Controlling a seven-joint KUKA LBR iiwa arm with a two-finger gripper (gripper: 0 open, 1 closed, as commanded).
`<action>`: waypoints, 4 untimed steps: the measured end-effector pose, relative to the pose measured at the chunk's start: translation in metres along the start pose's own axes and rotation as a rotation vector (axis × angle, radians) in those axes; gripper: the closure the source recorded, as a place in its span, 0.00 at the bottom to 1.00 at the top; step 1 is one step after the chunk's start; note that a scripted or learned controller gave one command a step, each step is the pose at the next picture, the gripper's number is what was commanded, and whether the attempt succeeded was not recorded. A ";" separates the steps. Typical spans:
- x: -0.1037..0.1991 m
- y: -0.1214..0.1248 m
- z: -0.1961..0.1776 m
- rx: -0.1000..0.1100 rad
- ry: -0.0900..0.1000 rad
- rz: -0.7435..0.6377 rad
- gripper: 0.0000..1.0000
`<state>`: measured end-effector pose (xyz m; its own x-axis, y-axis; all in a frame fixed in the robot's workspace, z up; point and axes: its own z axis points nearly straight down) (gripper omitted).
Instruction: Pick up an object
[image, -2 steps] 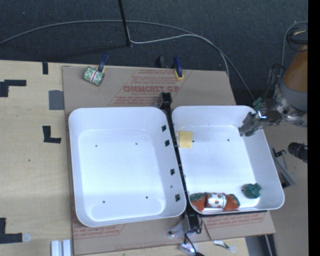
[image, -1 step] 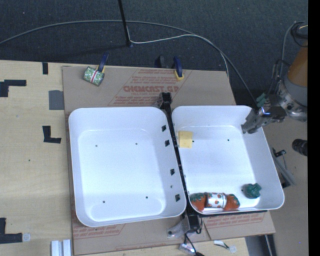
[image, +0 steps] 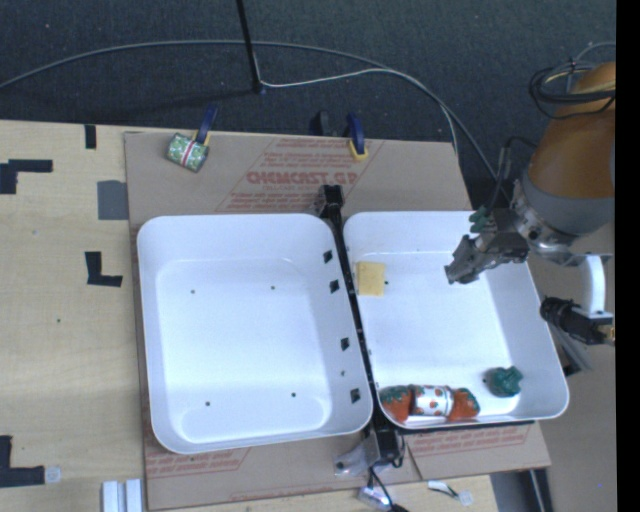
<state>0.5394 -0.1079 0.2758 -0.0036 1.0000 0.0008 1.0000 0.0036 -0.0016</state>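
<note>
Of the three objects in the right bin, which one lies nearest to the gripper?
The pale yellow square, by the bin's left wall. The red-and-white object and the small green object lie farther from the gripper, near the front edge.

A yellow square (image: 371, 279), red-white can (image: 430, 402) and green lump (image: 503, 380) lie in the right bin (image: 520, 300).

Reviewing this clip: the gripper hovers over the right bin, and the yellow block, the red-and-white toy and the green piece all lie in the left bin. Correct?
Not quite. The camera view shows the yellow block, red-and-white toy and green piece in the right bin, where the gripper hovers.
</note>
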 end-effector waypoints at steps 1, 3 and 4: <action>0.056 -0.007 0.021 0.000 0.000 0.000 1.00; 0.160 -0.014 0.052 0.000 0.000 -0.001 1.00; 0.206 -0.035 0.051 -0.001 0.000 -0.001 1.00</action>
